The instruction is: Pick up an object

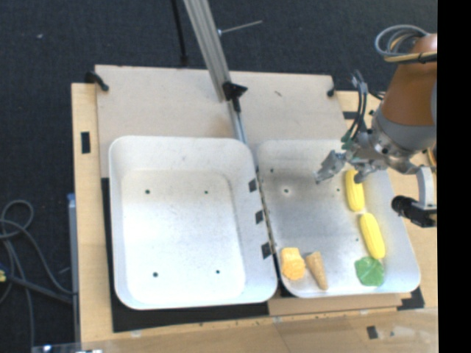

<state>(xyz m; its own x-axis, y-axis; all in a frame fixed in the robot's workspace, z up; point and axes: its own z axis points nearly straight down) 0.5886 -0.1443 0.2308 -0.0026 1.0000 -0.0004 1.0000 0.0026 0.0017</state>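
The right bin [302,204] holds several small items. A yellow oblong piece [355,195] lies near its right wall, and a second yellow oblong piece [372,235] lies just below it. A green lump [370,271] sits in the near right corner. An orange-yellow chunk [293,263] and a tan cone [317,270] rest by the front rim. My gripper [346,170] hangs over the bin's upper right part, just above the upper yellow piece. It is open, with one finger [328,166] out to the left and nothing between the fingers.
The left bin [184,219] sits beside the right one, with a shared raised rim between them. A slanted metal rail [210,43] rises from behind the bins. Cables lie on the floor at the far left.
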